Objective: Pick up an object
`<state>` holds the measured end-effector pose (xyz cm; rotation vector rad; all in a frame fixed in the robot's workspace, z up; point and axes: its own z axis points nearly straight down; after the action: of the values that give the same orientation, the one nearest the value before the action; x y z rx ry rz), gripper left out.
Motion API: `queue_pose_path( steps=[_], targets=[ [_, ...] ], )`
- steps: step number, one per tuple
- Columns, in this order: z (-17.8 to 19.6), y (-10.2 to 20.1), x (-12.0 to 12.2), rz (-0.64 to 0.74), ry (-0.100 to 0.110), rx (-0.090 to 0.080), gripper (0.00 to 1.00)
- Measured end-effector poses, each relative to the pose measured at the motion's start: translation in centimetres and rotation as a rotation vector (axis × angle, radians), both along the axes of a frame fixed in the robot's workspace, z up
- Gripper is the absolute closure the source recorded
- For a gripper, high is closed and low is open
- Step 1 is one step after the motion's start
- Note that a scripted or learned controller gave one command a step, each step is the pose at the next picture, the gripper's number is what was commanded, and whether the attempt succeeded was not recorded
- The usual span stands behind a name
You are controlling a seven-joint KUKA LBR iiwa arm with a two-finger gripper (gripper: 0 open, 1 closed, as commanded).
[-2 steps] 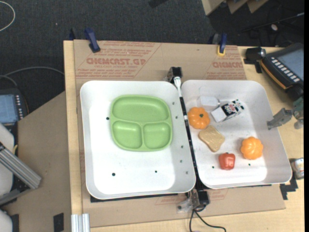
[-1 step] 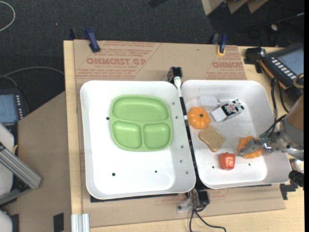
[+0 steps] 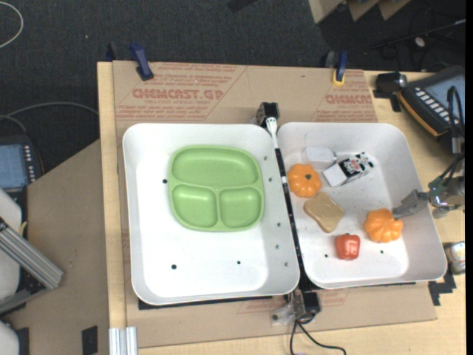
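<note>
Gripper (image 3: 411, 204) is reaching into the right bin (image 3: 392, 135) from the right edge; can't tell its state, too small and blurred. Orange pumpkin (image 3: 383, 225) is sitting just beside its tip, lower left. Red pepper (image 3: 347, 246) further lower left, bread slice (image 3: 324, 213) and second pumpkin (image 3: 304, 180) well to its left. Pumpkin probably light, hard, smooth plastic, likely slipping; grab across the ribbed middle.

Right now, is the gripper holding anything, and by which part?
Nothing visibly held. The gripper sits at the right bin's right edge, beside the orange pumpkin; no object shows between its fingers.
</note>
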<state>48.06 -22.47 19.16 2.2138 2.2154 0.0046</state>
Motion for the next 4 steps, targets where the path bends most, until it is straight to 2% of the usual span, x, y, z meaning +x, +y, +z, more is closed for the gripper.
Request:
queue_pose_path(
  steps=[1,2,3,4],
  targets=[
    [-10.8,0.8,3.8,0.007,0.009,0.018,0.0],
    [-0.7,-0.1,-0.1,-0.003,0.001,0.0,0.0],
    [-10.8,0.7,0.1,0.006,0.01,0.018,0.0],
    [-1.3,0.0,0.0,0.0,-0.001,0.0,0.0]
  ],
)
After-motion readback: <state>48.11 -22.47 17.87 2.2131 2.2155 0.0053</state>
